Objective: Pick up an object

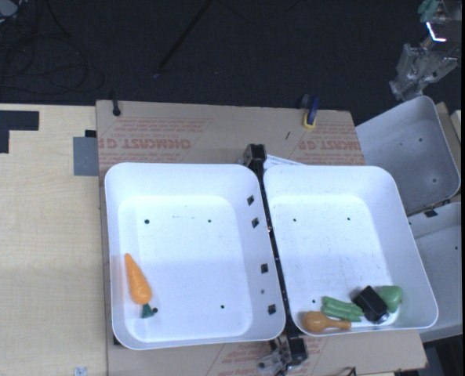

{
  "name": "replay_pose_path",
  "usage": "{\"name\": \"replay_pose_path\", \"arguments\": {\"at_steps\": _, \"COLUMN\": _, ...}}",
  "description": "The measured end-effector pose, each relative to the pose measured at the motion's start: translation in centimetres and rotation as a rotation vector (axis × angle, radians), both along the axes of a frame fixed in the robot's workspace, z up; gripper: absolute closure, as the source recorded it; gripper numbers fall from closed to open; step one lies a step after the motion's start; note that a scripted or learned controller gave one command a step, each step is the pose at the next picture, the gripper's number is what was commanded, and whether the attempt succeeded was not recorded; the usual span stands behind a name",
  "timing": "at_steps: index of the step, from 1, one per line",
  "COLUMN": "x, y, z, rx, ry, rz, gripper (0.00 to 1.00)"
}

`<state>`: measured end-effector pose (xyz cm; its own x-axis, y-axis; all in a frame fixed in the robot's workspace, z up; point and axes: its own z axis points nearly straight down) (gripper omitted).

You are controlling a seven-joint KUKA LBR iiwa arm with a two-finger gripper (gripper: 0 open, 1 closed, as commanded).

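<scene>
While a tan gourd point(325, 322), green pods point(342, 309), black block point(371, 304) and green lump point(390, 294) crowd the right bin's point(389, 186) near corner, a carrot point(137, 280) lies in the left bin point(118, 186); whether the far gripper point(424, 61) is spread or pressed together, I cannot tell.

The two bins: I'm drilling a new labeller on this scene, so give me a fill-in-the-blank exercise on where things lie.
1. The carrot lies in the ____ bin.
2. The black block lies in the ____ bin.
3. The gripper is at the picture's upper ____ corner.

Missing words: left; right; right
</scene>
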<state>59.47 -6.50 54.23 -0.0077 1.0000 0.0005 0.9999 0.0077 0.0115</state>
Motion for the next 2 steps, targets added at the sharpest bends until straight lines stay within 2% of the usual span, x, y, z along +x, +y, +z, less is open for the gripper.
{"name": "replay_pose_path", "arguments": {"at_steps": 1, "x": 2.9, "y": 7.8, "z": -0.6, "rx": 0.001, "ry": 0.014, "rz": 0.001, "gripper": 1.00}}
{"name": "replay_pose_path", "arguments": {"at_steps": 2, "x": 5.0, "y": 16.1, "z": -0.6, "rx": 0.000, "ry": 0.014, "rz": 0.000, "gripper": 1.00}}
